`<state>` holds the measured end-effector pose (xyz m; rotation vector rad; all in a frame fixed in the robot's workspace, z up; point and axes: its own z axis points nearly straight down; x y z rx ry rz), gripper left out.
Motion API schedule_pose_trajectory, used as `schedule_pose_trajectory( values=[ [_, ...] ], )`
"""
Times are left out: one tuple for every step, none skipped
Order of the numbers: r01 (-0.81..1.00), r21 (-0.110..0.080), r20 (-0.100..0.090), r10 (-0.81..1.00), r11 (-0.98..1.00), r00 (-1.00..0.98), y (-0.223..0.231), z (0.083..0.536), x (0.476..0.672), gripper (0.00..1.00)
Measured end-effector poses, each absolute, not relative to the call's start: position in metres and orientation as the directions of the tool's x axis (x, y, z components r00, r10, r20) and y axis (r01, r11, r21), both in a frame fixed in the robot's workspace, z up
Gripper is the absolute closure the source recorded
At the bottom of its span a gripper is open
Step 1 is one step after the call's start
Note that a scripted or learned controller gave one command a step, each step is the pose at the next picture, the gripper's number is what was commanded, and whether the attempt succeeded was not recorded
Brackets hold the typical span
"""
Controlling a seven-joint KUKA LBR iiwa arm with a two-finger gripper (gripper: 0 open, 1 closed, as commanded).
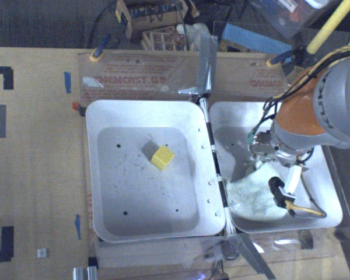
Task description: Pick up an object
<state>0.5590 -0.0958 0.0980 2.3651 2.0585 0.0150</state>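
The yellow block [163,157] is easy to see. It sits alone on the floor of the left bin [92,174], a little toward the far side of its middle, turned corner-on and well clear of every wall.

The other loose thing is harder to read. A pale, whitish-green heap [251,202] fills the near left corner of the right bin [227,124]. It looks soft or crumpled, but its colour blends into the white floor and I can't say what it is. Its far edge runs up under the gripper [260,157], which hangs low over the middle of that bin, just beyond the heap. From this angle the wrist covers the gripper's working end, so I cannot tell whether it is clenched or released, or whether it touches the heap. I see nothing held in it.

The arm [338,98] comes in from the right, cut off at the frame's edge, and its orange band [300,114] blocks the far right part of the bin.

Both bins sit on a wooden bench [35,156] marked with scraps of blue tape [67,81]. A cardboard sheet [140,77] lies flat behind them, its print too faint to read.
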Motion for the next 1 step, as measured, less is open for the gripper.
schedule_pose_trajectory(
  values=[
    [0.998,-0.002,-0.001,0.998,-0.070,0.070,-0.0380,0.1833,0.5725,1.00]
  ],
)
